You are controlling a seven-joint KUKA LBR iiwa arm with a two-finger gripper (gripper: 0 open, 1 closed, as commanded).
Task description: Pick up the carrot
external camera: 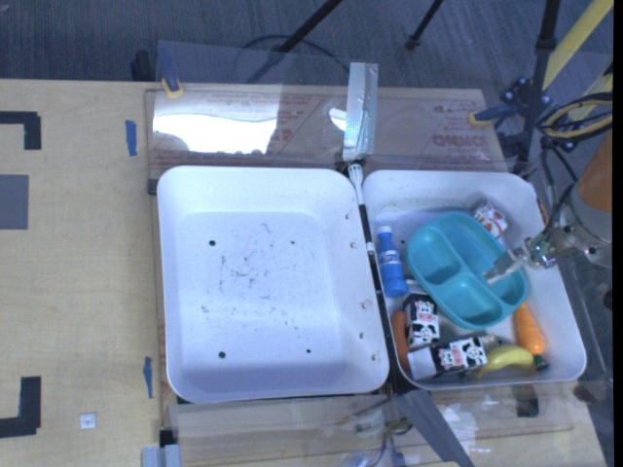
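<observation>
My gripper [516,261] hangs over the right bin [443,188], above the teal dish — I cannot tell how it is set.

The left bin [263,280] is the biggest thing on the bench, white and scuffed with grey marks. In the right bin, the two-part teal dish [465,270] lies tilted across the middle. The carrot [530,331] lies by the bin's right edge near the front right corner, just beside the dish's lower rim and apart from my gripper. A yellow banana [508,359] lies along the front edge, near the carrot's lower end. A blue bottle [391,264] stands along the left edge — below it, two cow-print cartons [421,321] sit near the front left corner. A small red-and-white carton [490,220] sits toward the back right corner.
</observation>
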